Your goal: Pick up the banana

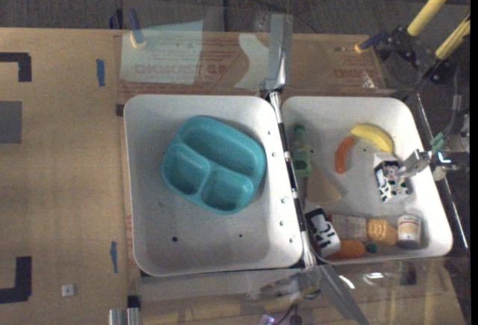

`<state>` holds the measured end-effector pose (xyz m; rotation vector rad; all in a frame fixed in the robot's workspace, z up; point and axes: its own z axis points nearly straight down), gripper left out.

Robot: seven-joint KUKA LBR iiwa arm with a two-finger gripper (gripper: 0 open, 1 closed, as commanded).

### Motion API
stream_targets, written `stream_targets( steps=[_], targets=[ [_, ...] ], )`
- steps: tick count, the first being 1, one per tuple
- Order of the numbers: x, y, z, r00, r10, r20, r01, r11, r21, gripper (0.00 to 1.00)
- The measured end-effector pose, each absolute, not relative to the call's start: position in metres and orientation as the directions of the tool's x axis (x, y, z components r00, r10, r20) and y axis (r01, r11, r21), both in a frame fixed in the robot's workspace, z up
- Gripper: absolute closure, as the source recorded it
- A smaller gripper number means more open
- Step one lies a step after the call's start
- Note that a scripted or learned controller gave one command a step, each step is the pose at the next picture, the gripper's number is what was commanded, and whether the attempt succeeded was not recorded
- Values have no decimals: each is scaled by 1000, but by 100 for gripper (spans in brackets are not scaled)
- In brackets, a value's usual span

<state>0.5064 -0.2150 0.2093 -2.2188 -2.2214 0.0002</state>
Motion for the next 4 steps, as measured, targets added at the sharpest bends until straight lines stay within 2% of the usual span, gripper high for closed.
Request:
stream_targets(
  steps=[1,2,3,4],
  targets=[
    [568,-188,138,32,999,-1,999,-32,2,0],
    [645,-197,88,26,1000,-3,1000,-26,7,0],
    [648,-197,102,22,1000,-9,1000,-22,13,100],
    [625,-219,90,-110,994,-2,994,110,8,100]
  ],
)
